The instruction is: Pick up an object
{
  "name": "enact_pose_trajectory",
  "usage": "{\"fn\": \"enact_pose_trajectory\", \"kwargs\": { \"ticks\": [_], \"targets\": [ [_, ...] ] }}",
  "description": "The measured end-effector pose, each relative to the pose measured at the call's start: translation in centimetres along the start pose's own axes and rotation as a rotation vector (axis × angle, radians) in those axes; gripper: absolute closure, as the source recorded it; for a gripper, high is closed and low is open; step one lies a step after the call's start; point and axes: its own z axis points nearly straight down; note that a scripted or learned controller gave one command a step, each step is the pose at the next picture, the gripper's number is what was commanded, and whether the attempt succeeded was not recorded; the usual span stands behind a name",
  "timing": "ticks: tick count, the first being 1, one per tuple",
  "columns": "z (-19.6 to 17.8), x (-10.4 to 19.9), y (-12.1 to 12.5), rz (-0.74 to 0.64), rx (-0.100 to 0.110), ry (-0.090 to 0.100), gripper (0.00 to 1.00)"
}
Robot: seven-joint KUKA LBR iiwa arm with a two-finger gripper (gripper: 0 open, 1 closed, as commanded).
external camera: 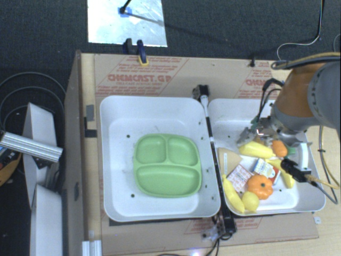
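Observation:
The right bin (229,119) holds a heap of toy food. A long yellow piece (256,150) lies at the top of the heap, with a small orange piece (279,148) beside it. Below them are a white packet with red print (241,175), a small white carton (262,167), a round orange fruit (259,185), a lemon (250,201) and a banana (231,192). My gripper (248,137) hangs low over the bin, just above the left end of the long yellow piece. Nothing shows between its tips.
The left bin (114,143) holds a green divided plate (167,165). A metal divider (209,132) runs between the two bins. The arm's grey and orange body (303,100) covers the right bin's far right corner. A thin yellow stick (287,179) lies by the orange fruit.

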Motion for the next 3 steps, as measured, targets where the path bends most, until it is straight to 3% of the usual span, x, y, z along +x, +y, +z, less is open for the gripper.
{"fn": "enact_pose_trajectory", "kwargs": {
  "ticks": [1,2,3],
  "targets": [
    [-1.2,0.0,0.1,0.000,-0.003,0.000,1.00],
    [-1.2,0.0,0.1,0.000,-0.003,0.000,0.00],
    [1.3,-1.2,-1.8,0.004,0.000,0.000,0.00]
  ]
}}
